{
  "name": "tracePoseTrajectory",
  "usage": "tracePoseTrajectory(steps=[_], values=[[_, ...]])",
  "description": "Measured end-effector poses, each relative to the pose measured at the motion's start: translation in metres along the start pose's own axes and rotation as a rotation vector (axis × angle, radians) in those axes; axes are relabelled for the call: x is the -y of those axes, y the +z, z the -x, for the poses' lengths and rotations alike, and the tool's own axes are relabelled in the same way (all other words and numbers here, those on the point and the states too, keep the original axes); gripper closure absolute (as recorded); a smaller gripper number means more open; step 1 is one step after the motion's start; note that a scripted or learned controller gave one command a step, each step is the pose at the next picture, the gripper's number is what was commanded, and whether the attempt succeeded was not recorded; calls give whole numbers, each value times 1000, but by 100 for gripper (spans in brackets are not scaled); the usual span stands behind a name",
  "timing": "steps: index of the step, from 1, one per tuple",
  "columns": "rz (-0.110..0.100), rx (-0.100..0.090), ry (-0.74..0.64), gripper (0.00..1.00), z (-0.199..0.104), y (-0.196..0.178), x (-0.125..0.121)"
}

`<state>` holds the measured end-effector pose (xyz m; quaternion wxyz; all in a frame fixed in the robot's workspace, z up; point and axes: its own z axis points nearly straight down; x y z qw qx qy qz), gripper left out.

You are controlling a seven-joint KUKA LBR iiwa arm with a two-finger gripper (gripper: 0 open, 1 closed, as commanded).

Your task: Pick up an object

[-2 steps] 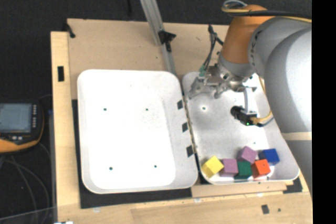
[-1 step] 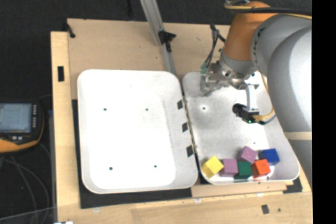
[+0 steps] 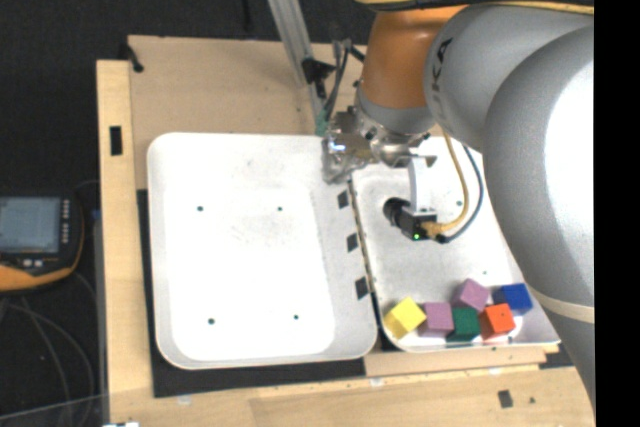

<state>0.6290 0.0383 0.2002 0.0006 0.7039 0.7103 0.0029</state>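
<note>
Blocks: six small ones clustered at the near end of the right bin (image 3: 480, 260). Yellow block (image 3: 406, 316) is leftmost, then light purple block (image 3: 438, 317), green block (image 3: 465, 322), orange block (image 3: 498, 320); a second purple block (image 3: 473, 294) and blue block (image 3: 515, 296) sit just behind. Most are touching or nearly so.

Left bin (image 3: 245, 245) sits beside it on the surface. The arm's orange band (image 3: 400, 40) is over the far end of the right bin, well apart from the cluster. Pincer (image 3: 345, 155) looks to be near the far corner where the two bins meet; can't tell its state, as the wrist hides it. Nothing visibly held.

Risks, as I judge them:
- Blocks are packed tight, so descending fingers may land on a neighbour or shove the group instead of straddling one.
- The cluster hugs the near wall; a finger could catch the rim.
- Yellow is at the edge of the cluster with open floor to its left, probably the cleanest target.
- The arm blocks much of the bin, so grasp confirmation will be poor.
</note>
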Motion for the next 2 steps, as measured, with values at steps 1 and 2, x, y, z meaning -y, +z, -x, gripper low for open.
tracePoseTrajectory(steps=[1, 2], values=[[1, 3, 5, 100, 6, -47, -16], [-5, 2, 3, 100, -20, -60, 8]])
